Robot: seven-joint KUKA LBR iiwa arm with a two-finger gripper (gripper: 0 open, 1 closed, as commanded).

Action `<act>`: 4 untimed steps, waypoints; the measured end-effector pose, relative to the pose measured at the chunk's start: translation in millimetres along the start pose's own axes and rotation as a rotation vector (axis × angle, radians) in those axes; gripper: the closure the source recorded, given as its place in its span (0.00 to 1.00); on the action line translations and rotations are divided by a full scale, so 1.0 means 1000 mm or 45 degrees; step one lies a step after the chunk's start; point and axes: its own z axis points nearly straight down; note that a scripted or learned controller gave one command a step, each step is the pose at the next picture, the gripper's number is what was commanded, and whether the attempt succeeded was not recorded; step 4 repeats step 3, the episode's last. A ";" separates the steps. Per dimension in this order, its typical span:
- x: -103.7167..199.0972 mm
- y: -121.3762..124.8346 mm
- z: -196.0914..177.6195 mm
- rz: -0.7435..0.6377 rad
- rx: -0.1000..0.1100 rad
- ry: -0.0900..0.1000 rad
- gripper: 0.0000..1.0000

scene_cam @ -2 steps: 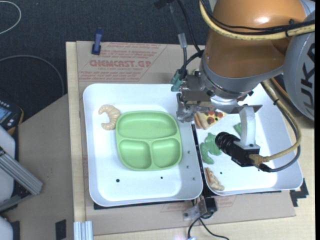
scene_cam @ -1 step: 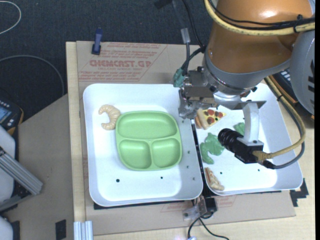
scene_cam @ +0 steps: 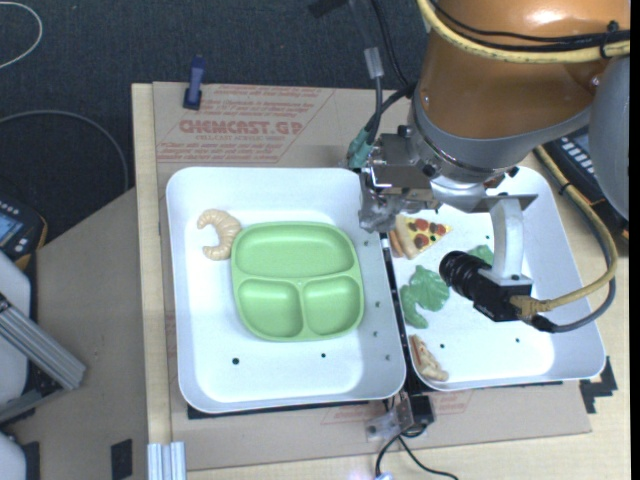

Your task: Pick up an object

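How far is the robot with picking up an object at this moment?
Nothing looks picked up yet. The pizza slice, green leafy piece and pastry piece lie in the right bin; the croissant and green divided plate lie in the left bin. The arm hangs over the right bin, hiding the end effector. Grasping and lifting remain.

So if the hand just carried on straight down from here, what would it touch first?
Probably the pizza slice in the right bin, which lies just below the hand. Depth is hard to judge from above, so it might instead land on the bin's inner wall.
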 end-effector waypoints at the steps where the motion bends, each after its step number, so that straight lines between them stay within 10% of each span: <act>1: 0.000 0.001 -0.010 -0.002 -0.003 0.000 1.00; 4: 0.001 0.002 -0.031 -0.005 -0.009 0.000 1.00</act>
